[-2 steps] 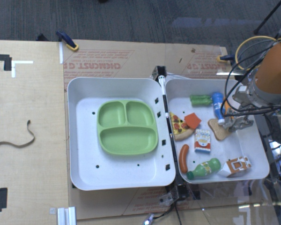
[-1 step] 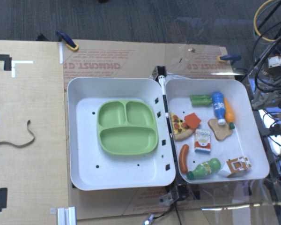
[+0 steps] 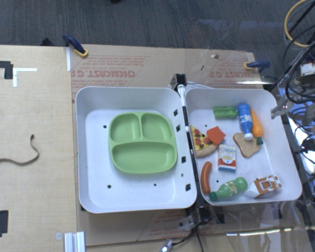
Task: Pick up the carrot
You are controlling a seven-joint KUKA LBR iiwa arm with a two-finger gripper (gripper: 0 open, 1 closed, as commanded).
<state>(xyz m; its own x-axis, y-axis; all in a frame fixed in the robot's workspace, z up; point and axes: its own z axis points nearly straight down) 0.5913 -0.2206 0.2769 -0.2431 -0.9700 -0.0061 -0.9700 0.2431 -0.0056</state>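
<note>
The carrot [image 3: 257, 125] is a small orange piece with a green tip pointing toward the front. It lies in the right bin [image 3: 283, 156] near its far right corner. Its left side rests against a blue bottle [image 3: 245, 121], and a slice of toast [image 3: 248, 146] lies just in front of it. Nothing covers the carrot from above.
The right bin also holds a green vegetable [image 3: 225, 112], a pizza slice [image 3: 199, 140], a red wedge [image 3: 216, 135], a small carton [image 3: 227, 157], a sausage [image 3: 207, 176], a green bottle [image 3: 229, 189] and an orange-white box [image 3: 266, 185]. A green divided plate [image 3: 143, 142] sits in the left bin [image 3: 89, 156]. Cables [image 3: 302, 88] hang at the right.
</note>
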